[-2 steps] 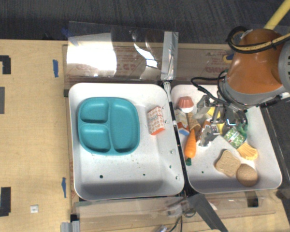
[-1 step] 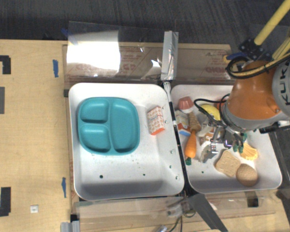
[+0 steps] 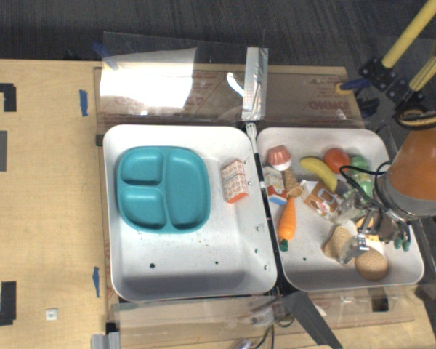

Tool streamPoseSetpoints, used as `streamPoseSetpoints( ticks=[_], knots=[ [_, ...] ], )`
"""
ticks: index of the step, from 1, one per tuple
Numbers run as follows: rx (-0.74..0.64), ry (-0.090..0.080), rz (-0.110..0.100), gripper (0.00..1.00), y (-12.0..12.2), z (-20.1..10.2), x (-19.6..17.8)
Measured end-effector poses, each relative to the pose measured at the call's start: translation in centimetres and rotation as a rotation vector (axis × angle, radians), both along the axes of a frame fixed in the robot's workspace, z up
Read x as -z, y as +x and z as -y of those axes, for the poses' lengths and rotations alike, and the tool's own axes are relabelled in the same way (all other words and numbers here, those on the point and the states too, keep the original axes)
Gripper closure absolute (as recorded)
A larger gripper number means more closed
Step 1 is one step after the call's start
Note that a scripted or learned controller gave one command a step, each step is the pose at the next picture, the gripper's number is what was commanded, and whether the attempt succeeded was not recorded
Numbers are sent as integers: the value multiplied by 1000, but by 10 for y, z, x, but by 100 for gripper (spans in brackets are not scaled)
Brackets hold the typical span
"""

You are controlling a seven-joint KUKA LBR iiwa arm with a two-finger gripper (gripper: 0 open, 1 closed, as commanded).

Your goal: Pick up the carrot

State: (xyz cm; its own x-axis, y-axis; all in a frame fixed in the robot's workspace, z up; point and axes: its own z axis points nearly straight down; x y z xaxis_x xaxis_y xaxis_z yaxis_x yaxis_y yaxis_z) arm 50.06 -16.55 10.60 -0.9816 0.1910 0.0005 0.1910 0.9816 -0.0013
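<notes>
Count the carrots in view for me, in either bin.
1. A single orange carrot with a green stem end lies in the right white bin, close to its left wall beside the divider. The arm and cluttered items on that bin's right side could hide another.

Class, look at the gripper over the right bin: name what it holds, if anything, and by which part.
It cannot be told. The gripper hovers among clutter by the bread roll; the carrot lies apart, untouched.

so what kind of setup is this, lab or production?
Most likely a lab pick-and-place test cell: two white bins, left and right, on a plywood bench, toy food like the carrot and banana, and a teal divided plate.
</notes>
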Motion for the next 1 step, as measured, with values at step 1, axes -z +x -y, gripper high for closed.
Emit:
streamPoseSetpoints(
  ticks=[1],
  knots=[
    [-7,1,7,100,3,-4,-10]
  ],
)
